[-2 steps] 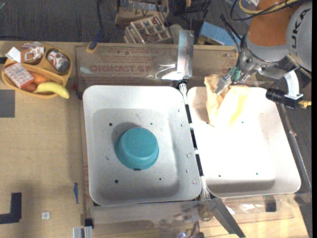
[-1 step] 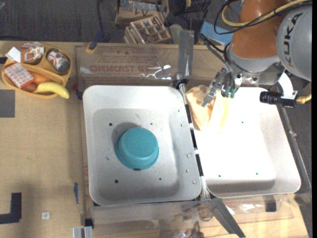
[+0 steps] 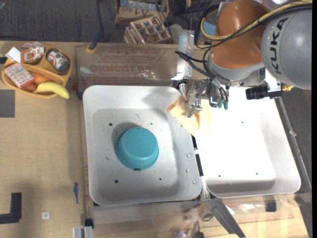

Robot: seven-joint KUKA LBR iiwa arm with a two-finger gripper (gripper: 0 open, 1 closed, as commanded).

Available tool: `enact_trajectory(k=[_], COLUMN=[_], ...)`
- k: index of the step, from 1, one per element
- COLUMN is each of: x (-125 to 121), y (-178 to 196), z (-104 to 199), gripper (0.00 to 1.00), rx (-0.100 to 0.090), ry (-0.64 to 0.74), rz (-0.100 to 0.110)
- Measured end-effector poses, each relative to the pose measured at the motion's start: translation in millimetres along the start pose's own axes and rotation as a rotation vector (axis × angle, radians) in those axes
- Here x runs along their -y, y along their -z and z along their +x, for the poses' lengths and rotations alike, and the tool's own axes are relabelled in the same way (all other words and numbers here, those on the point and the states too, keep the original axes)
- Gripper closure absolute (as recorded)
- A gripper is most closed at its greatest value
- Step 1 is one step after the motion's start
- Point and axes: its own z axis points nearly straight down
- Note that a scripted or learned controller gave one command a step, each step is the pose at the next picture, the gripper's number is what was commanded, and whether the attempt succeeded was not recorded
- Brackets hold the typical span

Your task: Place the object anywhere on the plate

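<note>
Nearest the camera ran the front rims of two shallow white bins, set side by side on the bench (image 3: 39, 172). Inside the left bin (image 3: 94, 182) sat a teal plate (image 3: 137, 148), round and turned dome-up by the look of it, a little left of the bin's middle and well apart from everything else. To its right lay the right bin (image 3: 277, 177), its white floor strongly lit and washed out toward the far side. Farther back, over the raised rims where the two bins met, hung the gripper (image 3: 190, 104), with its metal fingers (image 3: 187, 101) pointing down at the far end of that divide. A pale orange object (image 3: 190, 117) showed just under and beside the fingertips, blurred, straddling the divide between the bins; it looked to be pinched between the fingers, though the blur made the contact hard to read. It stood well apart from the plate, up and to the right of it. Behind the gripper rose the grey arm (image 3: 292, 43) with its orange band (image 3: 240, 33), reaching in from the right. At the far left of the bench rested a yellow tray (image 3: 45, 90) holding toy food, a banana (image 3: 53, 89) among it, and a clear plastic sheet (image 3: 126, 68) lay beyond the left bin.
</note>
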Motion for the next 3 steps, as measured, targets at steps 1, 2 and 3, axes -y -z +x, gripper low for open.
enact_trajectory(k=[1,2,3], x=[-40,-88,-128], y=[-5,5,13], z=[26,38,69], gripper=[1.00,1.00,1.00], rx=[0.001,0.005,0.000], ry=[0.151,0.155,0.156], rz=[0.000,-0.001,0.000])
